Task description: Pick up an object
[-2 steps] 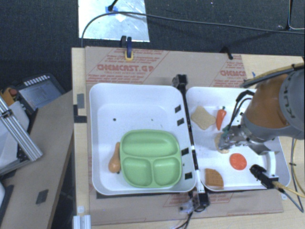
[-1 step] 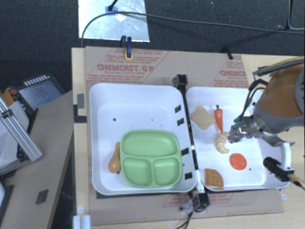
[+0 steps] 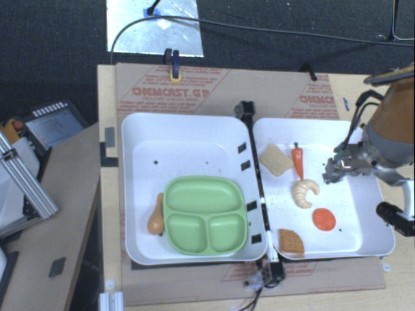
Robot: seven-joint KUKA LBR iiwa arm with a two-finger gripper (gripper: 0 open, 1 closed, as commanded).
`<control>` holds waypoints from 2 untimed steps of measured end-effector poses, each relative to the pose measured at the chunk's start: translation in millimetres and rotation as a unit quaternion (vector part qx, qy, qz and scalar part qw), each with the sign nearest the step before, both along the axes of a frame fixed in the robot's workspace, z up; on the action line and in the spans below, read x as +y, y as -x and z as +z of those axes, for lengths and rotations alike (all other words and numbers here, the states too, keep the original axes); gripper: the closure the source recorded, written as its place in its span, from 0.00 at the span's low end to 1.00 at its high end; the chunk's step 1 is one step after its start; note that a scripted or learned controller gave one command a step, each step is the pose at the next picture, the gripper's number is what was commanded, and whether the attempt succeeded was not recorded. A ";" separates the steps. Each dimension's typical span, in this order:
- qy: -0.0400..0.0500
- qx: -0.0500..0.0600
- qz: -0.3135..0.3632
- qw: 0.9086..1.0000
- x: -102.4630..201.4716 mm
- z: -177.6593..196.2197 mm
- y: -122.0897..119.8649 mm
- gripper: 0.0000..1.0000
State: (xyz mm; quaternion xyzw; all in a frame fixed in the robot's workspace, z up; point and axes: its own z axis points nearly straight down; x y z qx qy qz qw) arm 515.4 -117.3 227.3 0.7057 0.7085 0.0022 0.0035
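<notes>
The right bin (image 3: 363, 238) holds a tan bread piece (image 3: 276, 159), a red chili pepper (image 3: 297, 161), a pale croissant (image 3: 305, 192), a red tomato slice (image 3: 324, 219) and a brown waffle piece (image 3: 291, 241). My gripper (image 3: 336, 168) hangs over the right bin's right half, just right of the croissant and the chili. Nothing shows between its fingers. The arm's grey wrist and orange band enter from the right edge.
The left bin (image 3: 139, 141) carries a green divided plate (image 3: 205, 214) and a brown drumstick-shaped toy (image 3: 157, 216) at the plate's left. A black clip divider (image 3: 253, 173) runs between the bins. Cables cross the floor behind the bench.
</notes>
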 end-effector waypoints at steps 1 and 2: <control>0.000 0.000 0.000 1.000 -0.4 54.2 -1.8 1.00; -0.002 0.003 0.003 1.000 61.9 48.8 -0.1 1.00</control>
